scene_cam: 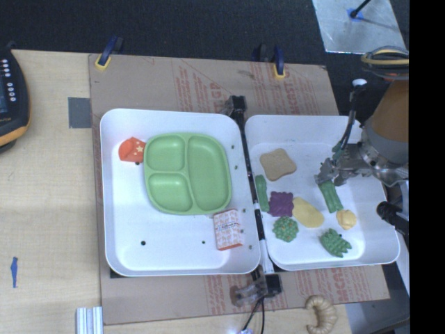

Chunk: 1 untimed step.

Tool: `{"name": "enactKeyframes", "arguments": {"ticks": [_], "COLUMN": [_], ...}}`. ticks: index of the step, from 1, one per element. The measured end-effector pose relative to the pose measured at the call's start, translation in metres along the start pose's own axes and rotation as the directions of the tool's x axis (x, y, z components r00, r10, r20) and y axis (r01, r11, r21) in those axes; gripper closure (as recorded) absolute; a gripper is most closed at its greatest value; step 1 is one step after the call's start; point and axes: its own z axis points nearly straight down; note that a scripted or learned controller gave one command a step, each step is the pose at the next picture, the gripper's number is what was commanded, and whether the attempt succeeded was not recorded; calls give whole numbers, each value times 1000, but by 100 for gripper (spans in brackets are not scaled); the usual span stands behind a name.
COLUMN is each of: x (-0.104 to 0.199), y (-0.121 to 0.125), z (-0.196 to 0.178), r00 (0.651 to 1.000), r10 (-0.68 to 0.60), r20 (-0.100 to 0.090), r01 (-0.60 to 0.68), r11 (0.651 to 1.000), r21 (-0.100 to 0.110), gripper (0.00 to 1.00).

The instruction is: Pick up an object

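Observation:
My gripper (328, 178) hangs low over the right side of the right bin (368, 256), at the upper end of a green stick-shaped piece (332, 199) that lies slanted on the bin floor. Whether it touches the piece is unclear from this angle. Left of it in the same bin lie a tan toast-shaped piece (277, 163), a purple piece (281, 203), a yellow oval piece (308, 213) and a green round knobbly piece (285, 229). A small yellow piece (345, 219) and a green leafy piece (334, 243) lie below the gripper.
A thin green stick (261, 192) lies along the right bin's left wall. The left bin (115, 242) holds a green divided plate (188, 172), a red piece with a star (131, 149) and a small printed packet (227, 229). The arm's grey body (389, 127) covers the right bin's right edge.

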Motion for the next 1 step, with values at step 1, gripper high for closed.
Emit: {"name": "enactKeyframes", "arguments": {"ticks": [1], "x": [89], "y": [62], "z": [-27], "r00": [1000], "r10": [-5], "r20": [0], "r01": [5], "r11": [1000], "r21": [-7], "gripper": [100]}}
